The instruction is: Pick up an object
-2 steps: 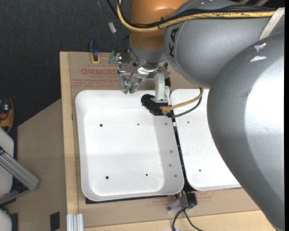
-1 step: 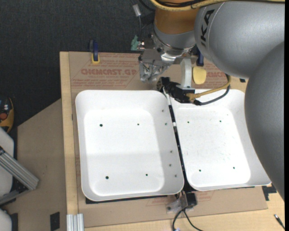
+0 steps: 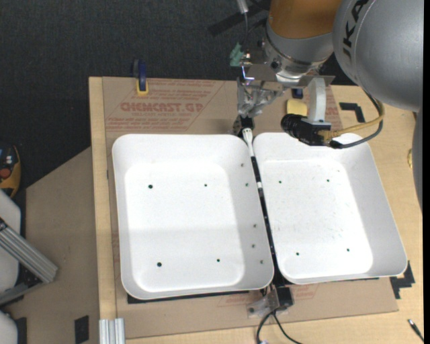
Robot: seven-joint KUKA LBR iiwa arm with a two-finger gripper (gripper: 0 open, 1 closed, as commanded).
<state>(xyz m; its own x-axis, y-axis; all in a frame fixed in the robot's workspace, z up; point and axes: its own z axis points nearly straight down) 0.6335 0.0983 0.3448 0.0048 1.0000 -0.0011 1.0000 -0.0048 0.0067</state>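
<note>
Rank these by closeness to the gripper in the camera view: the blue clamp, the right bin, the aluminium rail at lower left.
From the gripper:
1. Right bin, just below it, on the right.
2. Blue clamp, at the board's far left edge.
3. Aluminium rail, at the lower left.

Two shallow white bins, the left bin (image 3: 181,215) and the right bin (image 3: 326,208), lie side by side and touching on a brown board (image 3: 168,107) on the table. The grey arm (image 3: 383,47), with its orange band (image 3: 302,17), reaches in from the upper right. Its gripper (image 3: 252,101) hangs above the board just behind the seam between the bins. A blue clamp (image 3: 140,75) grips the board's far edge.
</note>
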